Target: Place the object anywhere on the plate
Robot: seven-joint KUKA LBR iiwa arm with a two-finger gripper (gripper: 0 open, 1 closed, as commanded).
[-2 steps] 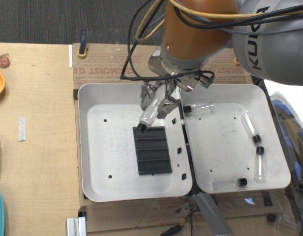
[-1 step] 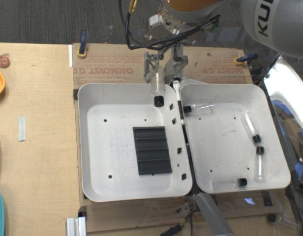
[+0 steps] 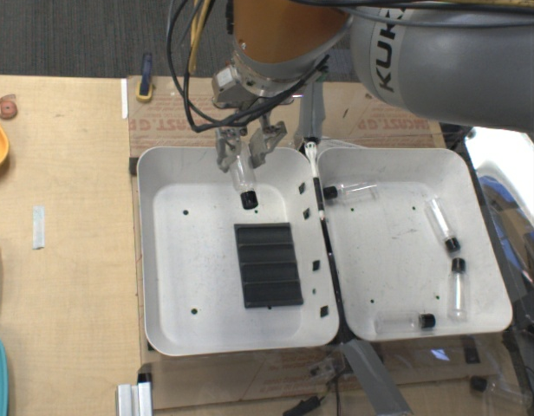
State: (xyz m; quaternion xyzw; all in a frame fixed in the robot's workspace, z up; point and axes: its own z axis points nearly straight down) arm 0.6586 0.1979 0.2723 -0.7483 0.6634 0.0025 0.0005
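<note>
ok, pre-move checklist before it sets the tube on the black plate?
1. Tube between the fingers of the hand: ok, clear tube hangs from it, black cap down.
2. Hand over the left bin: ok.
3. Tube above the black plate: not ok, it sits just past the plate's far edge.
4. Plate top free: ok.
5. Tube height above the bin floor: cannot tell.
</note>
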